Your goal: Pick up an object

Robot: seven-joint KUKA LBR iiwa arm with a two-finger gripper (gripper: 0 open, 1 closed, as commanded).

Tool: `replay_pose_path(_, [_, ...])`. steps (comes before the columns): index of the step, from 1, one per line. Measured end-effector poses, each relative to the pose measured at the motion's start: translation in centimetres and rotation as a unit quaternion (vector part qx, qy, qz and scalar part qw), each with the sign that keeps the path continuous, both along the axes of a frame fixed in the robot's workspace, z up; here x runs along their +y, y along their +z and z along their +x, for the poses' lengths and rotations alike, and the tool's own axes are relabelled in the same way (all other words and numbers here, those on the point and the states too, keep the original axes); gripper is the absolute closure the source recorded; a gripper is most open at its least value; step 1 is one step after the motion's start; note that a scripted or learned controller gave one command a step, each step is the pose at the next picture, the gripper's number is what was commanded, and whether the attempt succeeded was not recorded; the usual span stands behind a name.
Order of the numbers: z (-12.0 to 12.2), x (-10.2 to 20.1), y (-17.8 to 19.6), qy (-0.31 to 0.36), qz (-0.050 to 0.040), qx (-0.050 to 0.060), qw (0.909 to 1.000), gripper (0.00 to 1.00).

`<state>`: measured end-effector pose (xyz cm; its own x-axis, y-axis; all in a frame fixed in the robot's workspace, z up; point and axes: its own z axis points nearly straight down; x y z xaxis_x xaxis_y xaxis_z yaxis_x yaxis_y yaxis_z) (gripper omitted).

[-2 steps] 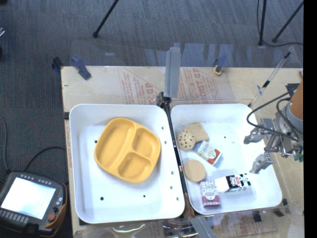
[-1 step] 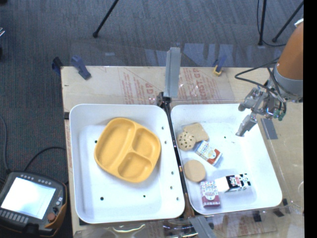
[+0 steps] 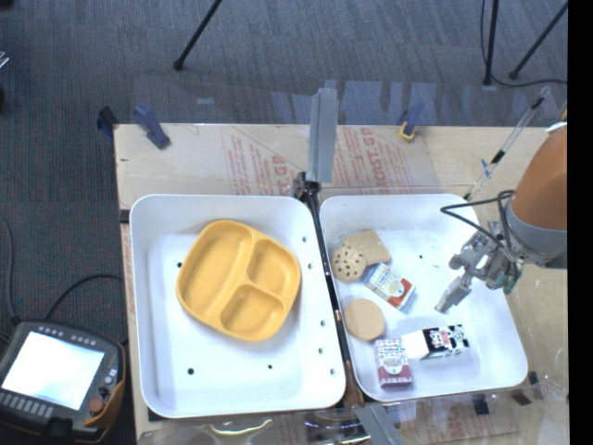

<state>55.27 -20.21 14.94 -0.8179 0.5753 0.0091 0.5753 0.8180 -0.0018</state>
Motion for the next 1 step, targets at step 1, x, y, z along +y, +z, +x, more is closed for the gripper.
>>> replay_pose_path(1, [5.67,1.16,2.87,-0.142,-0.0025,-0.005,0.9899,0.0])
